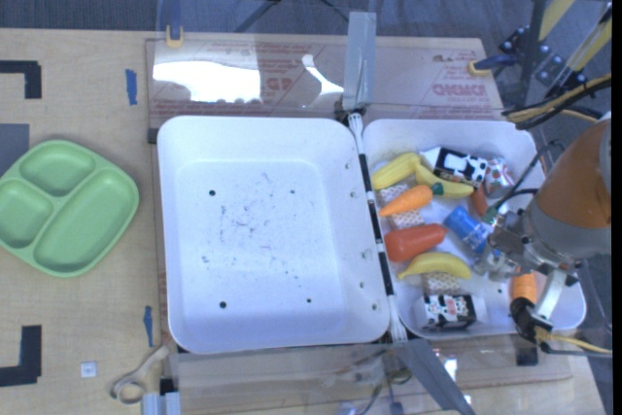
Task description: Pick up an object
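Jaws [498, 248] over right bin [564, 311] | state: cannot tell | blue object [466, 226] just beside

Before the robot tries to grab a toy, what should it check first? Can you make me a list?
1. Toys to pick lie in the right bin: ok, there's a carrot, a banana and more.
2. Arm is over that bin: ok, the tool hangs near the blue toy.
3. Tool open and ready: cannot tell, its tips are hidden in clutter.
4. Tool not already holding something: cannot tell.
5. Room around one toy: not ok, the toys are crowded and touching.
6. Cow-print toy sits apart near the front wall: ok, easier to reach.
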Robot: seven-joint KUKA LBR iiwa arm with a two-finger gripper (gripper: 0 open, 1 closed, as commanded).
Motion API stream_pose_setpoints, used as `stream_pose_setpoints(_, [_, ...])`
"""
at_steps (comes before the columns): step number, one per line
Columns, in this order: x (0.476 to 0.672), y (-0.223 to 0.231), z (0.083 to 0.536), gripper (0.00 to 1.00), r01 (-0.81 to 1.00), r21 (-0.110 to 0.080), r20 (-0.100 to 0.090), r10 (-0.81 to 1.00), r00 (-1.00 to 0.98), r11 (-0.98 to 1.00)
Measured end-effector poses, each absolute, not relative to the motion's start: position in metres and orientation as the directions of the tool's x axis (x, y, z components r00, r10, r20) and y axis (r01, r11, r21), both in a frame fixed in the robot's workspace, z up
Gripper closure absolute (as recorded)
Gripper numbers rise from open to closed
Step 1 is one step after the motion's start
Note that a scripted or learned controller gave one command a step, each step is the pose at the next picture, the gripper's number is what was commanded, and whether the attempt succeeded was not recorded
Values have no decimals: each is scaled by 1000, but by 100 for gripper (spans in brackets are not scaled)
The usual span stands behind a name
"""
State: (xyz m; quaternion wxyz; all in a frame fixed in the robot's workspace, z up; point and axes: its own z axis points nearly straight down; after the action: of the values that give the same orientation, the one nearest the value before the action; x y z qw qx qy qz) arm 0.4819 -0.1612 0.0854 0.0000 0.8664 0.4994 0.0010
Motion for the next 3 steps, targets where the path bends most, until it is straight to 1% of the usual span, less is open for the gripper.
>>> stream_pose_setpoints(1, [499, -83, 217, 100, 513, -3, -5, 513, 858, -858])
stream_pose_setpoints(2, [544, -70, 182, 100, 202, -2, -6, 202, 979, -979])
stream_pose_setpoints(3, [612, -41, 182, 100, 203, -1, -6, 203, 979, -979])
